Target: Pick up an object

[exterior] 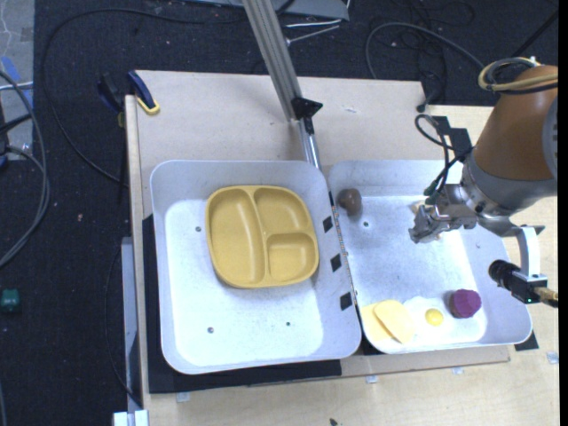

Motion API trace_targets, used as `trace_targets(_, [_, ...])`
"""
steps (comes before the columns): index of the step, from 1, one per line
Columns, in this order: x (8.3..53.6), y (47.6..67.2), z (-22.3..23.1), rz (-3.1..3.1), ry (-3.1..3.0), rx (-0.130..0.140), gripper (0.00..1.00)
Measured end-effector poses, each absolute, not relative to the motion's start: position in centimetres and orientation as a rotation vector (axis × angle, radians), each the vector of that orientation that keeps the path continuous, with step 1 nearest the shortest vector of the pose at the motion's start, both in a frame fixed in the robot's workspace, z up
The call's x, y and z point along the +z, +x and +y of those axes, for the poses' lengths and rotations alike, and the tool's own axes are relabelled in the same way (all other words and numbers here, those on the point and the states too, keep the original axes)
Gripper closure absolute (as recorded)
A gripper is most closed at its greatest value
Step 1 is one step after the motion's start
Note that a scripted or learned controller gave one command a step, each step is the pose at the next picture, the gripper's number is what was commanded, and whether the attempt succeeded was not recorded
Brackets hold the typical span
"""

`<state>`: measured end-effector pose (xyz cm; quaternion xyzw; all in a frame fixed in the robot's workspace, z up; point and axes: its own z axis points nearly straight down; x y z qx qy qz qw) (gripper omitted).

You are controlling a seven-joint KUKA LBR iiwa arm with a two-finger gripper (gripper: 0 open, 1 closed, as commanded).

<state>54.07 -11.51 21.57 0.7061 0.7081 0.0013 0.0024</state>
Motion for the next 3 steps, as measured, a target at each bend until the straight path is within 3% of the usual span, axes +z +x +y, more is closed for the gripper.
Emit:
trace_targets(1, [22.0,55.6,-6.4,2.23,2.212,0.004,1.0])
trace_targets(2, [23.1,55.3,-1.2,2.232,2.212,0.003,1.0])
trace_targets(3, [23.7,56.7,4.5,2.231,2.211,0.005,1.0])
